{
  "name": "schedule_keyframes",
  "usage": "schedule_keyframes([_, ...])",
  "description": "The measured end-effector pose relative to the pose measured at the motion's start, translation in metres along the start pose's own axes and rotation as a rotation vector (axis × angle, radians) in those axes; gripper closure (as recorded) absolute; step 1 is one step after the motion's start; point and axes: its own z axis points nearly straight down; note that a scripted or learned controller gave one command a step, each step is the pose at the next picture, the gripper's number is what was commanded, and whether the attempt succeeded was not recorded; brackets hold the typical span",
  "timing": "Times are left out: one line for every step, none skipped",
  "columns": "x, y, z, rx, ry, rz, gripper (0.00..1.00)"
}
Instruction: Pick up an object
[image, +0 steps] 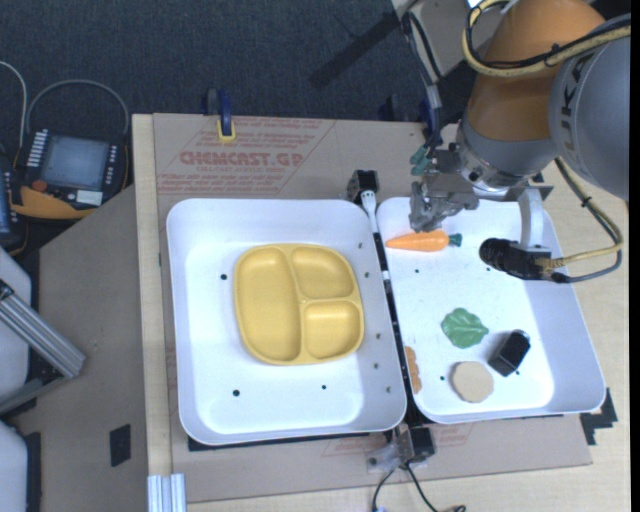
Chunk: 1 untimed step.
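I see gripper (428, 222) low over far end of right bin (570, 330), directly above orange carrot (417, 241), which lies flat on bin floor. Tips near carrot, contact unclear from this angle; I cannot tell gripper state. Nothing visibly held. Same bin: green leafy piece (464, 326) mid-floor, black block (509, 351) just right of it, round tan cookie (471, 381) near front edge. Left bin (195, 320) holds yellow divided plate (298, 301). Arm enters from right
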Motion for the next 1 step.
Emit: schedule_keyframes([0.0583, 0.0082, 0.0006, -0.001, 0.000, 0.000, 1.00])
